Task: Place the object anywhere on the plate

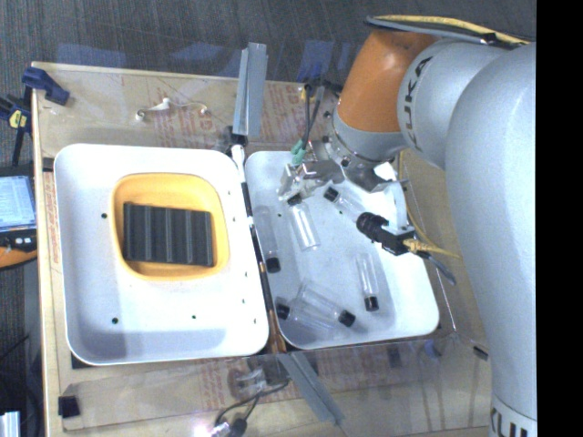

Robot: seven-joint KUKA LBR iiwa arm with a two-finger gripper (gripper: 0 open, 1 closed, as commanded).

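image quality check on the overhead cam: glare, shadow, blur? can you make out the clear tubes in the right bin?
Camera view: soft overall, fine detail smeared. The arm looms large and bright at the right, hiding part of the right bin. The clear tubes have low contrast on white, marked mostly by their dark caps. A grey shadow falls across the left bin's lower part. The yellow plate reads clearly. The tool is blurred.

Light is bright and even, falling from above. The two white bins [155, 335] come close to washing out, with faint grey shading along their inner walls and a soft shadow across the left bin's lower edge. The clear tubes [303, 228] show small glints and stand out weakly against the white. A small hot spot of glare sits at the bottom edge of the bench [202, 423]. The picture is slightly soft, and the grey arm [483, 198] looms large at the right.
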